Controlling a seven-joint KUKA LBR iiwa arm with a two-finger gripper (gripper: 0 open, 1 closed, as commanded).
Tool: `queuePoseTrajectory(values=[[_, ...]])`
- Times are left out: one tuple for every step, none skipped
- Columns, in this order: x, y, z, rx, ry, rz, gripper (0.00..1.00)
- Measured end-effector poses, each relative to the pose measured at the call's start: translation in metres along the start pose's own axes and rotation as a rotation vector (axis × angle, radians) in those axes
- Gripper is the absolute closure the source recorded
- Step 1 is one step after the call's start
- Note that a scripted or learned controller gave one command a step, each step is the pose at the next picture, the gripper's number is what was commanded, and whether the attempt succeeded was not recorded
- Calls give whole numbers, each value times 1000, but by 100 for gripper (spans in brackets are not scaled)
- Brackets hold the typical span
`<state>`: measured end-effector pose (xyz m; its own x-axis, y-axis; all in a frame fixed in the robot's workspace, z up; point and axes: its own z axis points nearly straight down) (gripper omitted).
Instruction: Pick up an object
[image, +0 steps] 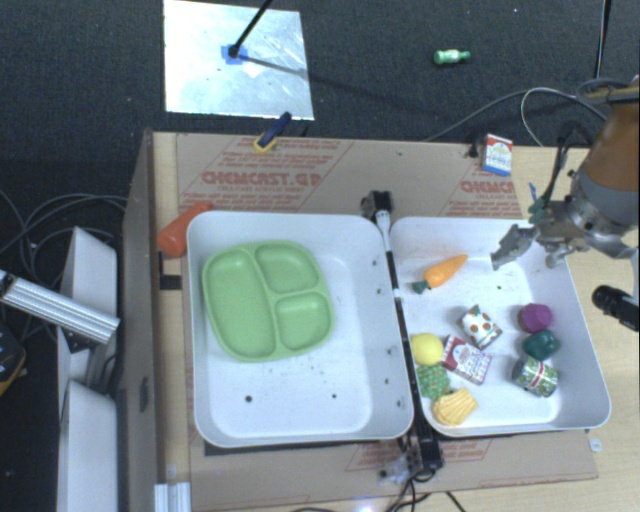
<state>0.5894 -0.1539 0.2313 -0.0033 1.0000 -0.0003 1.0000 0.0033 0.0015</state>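
The right bin (590, 395) holds several small items: an orange carrot (445, 269), a spotted little can (480, 326), a purple ball (536, 317), a dark green lump (541, 344), a striped can (537, 376), a yellow lemon (427, 348), a red-and-white packet (467, 361) and a yellow corn piece (455, 406). My gripper (530, 251) hangs over the bin's far right part, open, its fingers (506, 247) spread with nothing between them. It is up and to the right of the carrot and apart from every item.
The left bin (230, 420) carries a green divided plate (267, 298). An orange object (173, 232) lies just outside its far left corner. A small red-white-blue box (497, 155) stands on the cardboard behind the right bin. A black clip (378, 207) sits where the bins meet.
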Motion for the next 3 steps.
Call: queuePoseTrajectory(values=[[28, -23, 147, 0, 0, 2, 0], [27, -22, 136, -2, 0, 0, 100], [102, -53, 46, -1, 1, -1, 100]])
